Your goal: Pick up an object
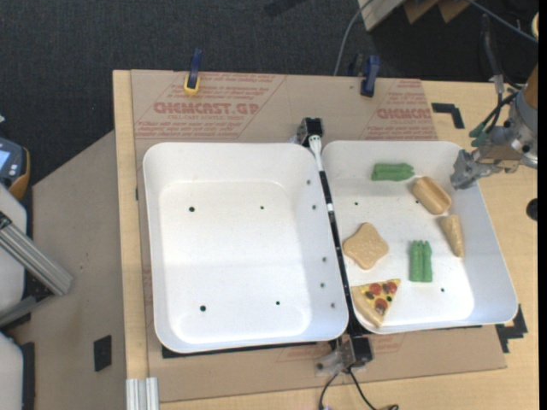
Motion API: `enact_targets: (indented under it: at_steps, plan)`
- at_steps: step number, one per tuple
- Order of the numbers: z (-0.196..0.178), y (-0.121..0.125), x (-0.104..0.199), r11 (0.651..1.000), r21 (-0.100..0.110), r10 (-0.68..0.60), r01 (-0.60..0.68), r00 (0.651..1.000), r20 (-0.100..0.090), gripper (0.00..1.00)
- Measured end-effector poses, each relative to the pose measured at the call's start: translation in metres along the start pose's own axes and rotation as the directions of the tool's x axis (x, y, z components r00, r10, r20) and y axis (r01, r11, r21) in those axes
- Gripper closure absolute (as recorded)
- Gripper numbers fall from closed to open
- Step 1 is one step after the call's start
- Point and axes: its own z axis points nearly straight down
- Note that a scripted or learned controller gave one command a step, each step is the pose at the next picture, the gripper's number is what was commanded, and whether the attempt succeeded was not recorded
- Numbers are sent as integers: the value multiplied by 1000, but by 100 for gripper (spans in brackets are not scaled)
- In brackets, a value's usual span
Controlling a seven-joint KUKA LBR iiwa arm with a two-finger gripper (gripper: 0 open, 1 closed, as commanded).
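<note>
The right bin (pixel 479 306) holds several toy foods: a green piece (pixel 392 172) at the back, a tan bread roll (pixel 431 196), a tan cone (pixel 452 233), a round biscuit (pixel 365 247), a green ridged piece (pixel 420 260) and a pizza slice (pixel 379 298) at the front. My gripper (pixel 466 174) hangs over the bin's back right corner, just right of the bread roll and apart from it. Nothing shows between its fingers.
The left bin (pixel 162 229) lies beside the right one, with a black divider strip (pixel 327 212) between them. Both rest on a cardboard sheet (pixel 256 101) held by a yellow clamp (pixel 193 79) and a blue clamp (pixel 369 74). Cables trail at the back.
</note>
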Motion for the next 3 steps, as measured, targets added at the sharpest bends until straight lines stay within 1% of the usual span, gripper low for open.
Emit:
enact_targets:
  at_steps: [1,2,3]
  plan:
    - [101,-46,-7,1000,13,3,-3,1000,-4,0]
    - [95,-42,-7,1000,1,1,-1,1000,0,0]
    - [95,-42,-7,1000,1,1,-1,1000,0,0]
